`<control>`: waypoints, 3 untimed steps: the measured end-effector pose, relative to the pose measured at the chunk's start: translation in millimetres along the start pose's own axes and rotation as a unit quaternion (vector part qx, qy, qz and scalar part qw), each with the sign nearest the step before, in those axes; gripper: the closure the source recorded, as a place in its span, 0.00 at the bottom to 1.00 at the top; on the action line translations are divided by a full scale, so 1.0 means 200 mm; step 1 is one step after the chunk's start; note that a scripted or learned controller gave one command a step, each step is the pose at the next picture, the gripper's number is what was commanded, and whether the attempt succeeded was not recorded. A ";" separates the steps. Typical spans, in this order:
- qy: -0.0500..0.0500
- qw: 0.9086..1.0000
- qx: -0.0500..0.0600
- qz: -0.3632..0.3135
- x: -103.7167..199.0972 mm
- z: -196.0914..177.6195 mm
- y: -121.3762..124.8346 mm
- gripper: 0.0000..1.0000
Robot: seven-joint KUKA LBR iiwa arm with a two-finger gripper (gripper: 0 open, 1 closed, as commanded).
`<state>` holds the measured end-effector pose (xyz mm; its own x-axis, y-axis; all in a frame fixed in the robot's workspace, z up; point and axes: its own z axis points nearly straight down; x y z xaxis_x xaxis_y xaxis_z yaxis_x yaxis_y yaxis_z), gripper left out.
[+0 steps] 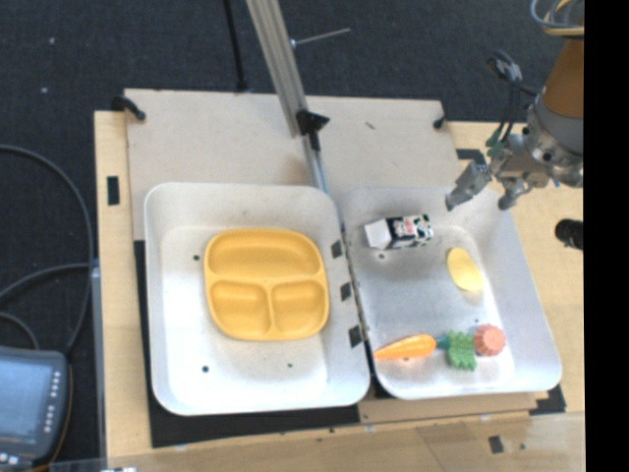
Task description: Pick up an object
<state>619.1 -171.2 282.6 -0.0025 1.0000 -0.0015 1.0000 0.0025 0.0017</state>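
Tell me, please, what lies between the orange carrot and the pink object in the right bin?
In the camera view, a green toy lies between the carrot and the pink object, along the near side of the right bin.

Tool (488,189) open above right bin (526,293) w/ milk carton (398,231), lemon (465,269), carrot (406,347); yellow tray (265,283) in left bin (167,293).

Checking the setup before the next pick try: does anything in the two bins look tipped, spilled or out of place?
Only one thing: the small milk carton in the right bin lies on its side. The yellow tray sits flat in the left bin, and the carrot and other toys lie loose, nothing spilled.
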 end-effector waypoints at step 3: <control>0.000 1.000 0.002 0.002 0.02 0.50 0.01 0.00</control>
<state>620.5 -168.0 182.3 0.0008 1.0000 -0.0020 1.0000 -0.0008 -0.0032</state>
